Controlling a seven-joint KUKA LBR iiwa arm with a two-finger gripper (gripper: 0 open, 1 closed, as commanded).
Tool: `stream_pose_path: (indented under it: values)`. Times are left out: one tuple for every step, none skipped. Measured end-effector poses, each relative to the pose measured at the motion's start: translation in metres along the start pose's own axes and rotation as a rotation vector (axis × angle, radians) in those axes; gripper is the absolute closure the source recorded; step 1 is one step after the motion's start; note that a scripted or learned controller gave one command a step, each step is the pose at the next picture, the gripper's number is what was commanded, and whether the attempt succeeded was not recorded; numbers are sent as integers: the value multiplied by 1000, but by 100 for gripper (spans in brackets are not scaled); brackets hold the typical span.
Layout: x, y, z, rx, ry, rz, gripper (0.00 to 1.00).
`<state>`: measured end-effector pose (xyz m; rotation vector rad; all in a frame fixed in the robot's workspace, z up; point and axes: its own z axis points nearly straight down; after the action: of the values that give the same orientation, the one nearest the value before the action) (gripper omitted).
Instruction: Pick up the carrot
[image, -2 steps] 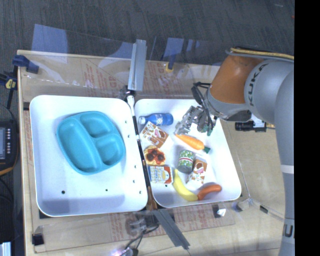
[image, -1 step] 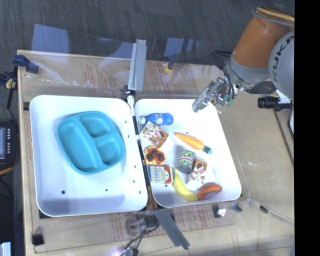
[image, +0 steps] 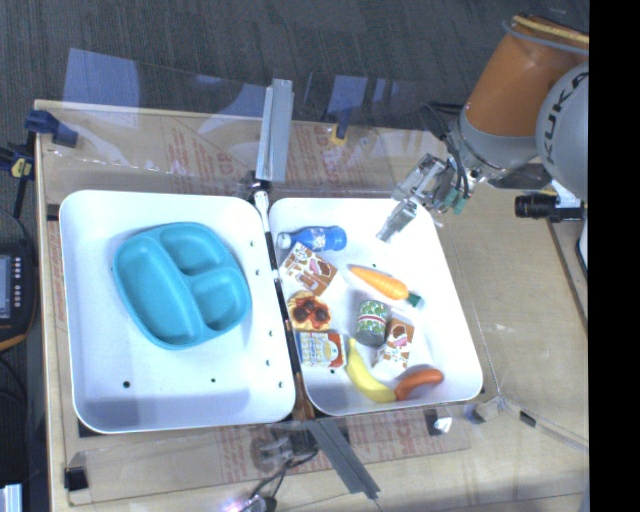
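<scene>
The carrot (image: 378, 283), orange with a small green end pointing right, lies flat in the right bin (image: 455, 310), in its far middle part. Nothing rests on it. My gripper (image: 393, 215) hangs over the far right corner of that bin, beyond the carrot and slightly to its right, and apart from it. Its two fingers (image: 397, 221) point down and to the left. The gripper stands open with nothing between them.
Around the carrot are a blue bottle (image: 312, 239), several snack packets (image: 307, 270), a small can (image: 372, 320), a carton (image: 398, 342), a banana (image: 366, 380) and a red sausage (image: 418, 380). The left bin (image: 90, 380) holds a blue divided tray (image: 182, 282).
</scene>
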<state>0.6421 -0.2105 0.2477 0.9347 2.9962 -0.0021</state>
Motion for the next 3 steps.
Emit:
stream_pose_path:
  values:
    - [28,-17,156,0,5,-74,0]
    - [28,-15,145,-1,2,-78,100]
    - [-4,3,63,-1,0,-11,100]
